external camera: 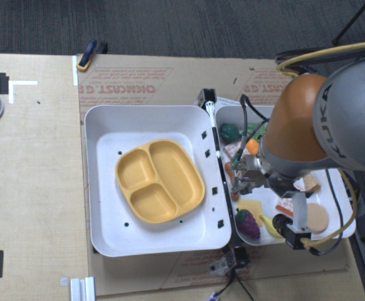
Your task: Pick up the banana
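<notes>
Crowding the right bin, arm over banana near the front rim; grip state unclear.

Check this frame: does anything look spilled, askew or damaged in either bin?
Nothing stands out. The yellow divided plate sits askew in the left bin but flat and intact. Toy food, including grapes, stays inside the right bin, partly hidden by the arm.
</notes>
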`<move>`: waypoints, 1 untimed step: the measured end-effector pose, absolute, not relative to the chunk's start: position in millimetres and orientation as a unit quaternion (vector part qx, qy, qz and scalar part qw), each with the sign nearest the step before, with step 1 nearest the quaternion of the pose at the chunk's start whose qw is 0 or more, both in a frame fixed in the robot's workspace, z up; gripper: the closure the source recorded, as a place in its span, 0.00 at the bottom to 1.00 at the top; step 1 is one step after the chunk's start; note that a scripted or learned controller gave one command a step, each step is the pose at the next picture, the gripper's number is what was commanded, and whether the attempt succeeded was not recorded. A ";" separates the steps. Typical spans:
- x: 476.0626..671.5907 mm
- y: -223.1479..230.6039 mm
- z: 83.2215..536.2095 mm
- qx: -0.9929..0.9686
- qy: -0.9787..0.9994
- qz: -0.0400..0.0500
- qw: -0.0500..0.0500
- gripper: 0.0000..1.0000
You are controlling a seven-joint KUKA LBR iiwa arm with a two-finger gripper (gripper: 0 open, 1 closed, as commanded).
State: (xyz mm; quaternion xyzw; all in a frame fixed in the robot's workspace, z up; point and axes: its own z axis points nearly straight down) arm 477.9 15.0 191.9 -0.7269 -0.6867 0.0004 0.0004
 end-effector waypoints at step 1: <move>478.0 14.9 192.0 -0.727 -0.687 0.000 0.000 0.00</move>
